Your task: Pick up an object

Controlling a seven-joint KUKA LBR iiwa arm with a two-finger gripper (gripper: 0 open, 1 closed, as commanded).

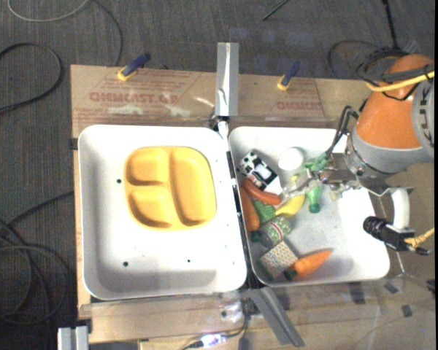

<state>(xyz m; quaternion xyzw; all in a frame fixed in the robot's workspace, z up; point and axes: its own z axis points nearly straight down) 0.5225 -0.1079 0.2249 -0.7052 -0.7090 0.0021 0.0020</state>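
The right bin (359, 262) holds several toy items: a black-and-white block (257, 170), a white cup (290, 157), a red sausage (261, 194), a yellow banana (292, 205), a green bottle (314, 200), a labelled can (275, 230), a checkered pad (277, 257) and an orange carrot (312, 262). My gripper (312, 179) reaches in from the right and hangs low over the banana's tip and the green bottle, just right of the white cup. Its tips blend into the clutter beneath them.
The left bin (95, 232) carries a yellow divided plate (169, 187). A metal divider (227, 79) stands between the bins at the back. The arm's orange band (394, 115) and a black cable fitting (383, 228) overhang the right bin's right edge.
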